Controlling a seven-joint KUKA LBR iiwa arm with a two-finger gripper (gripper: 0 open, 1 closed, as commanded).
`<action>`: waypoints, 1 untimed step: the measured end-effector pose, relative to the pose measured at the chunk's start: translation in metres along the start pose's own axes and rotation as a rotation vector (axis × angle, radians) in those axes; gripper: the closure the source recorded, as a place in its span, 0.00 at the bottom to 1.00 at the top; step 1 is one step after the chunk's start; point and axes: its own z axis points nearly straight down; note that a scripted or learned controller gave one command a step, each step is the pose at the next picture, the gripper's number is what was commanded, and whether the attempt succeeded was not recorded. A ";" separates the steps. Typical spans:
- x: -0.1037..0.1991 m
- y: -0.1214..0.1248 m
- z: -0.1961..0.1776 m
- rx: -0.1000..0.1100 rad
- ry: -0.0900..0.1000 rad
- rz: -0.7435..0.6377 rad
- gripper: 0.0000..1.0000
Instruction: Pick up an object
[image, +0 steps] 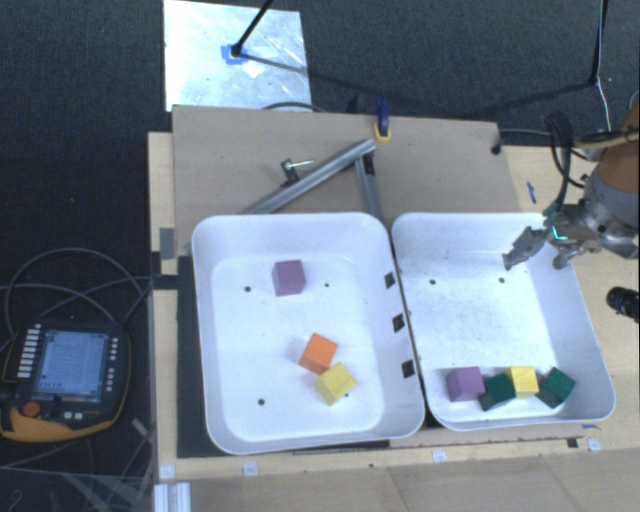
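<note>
Camera view has the gripper (541, 247) at the frame's right edge over the right bin (480, 240), fingers spread apart, holding nothing. Nearest targets sit lower right: purple cube (464, 382), yellow cube (524, 379). I'd descend squarely, straddling one block.

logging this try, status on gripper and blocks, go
Gripper open, holding nothing, over right bin's upper right edge. Four blocks in a row along its near wall, untouched. Nothing between gripper and blocks.
</note>
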 end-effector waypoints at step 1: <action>0.000 -0.001 0.063 0.005 0.001 0.003 0.00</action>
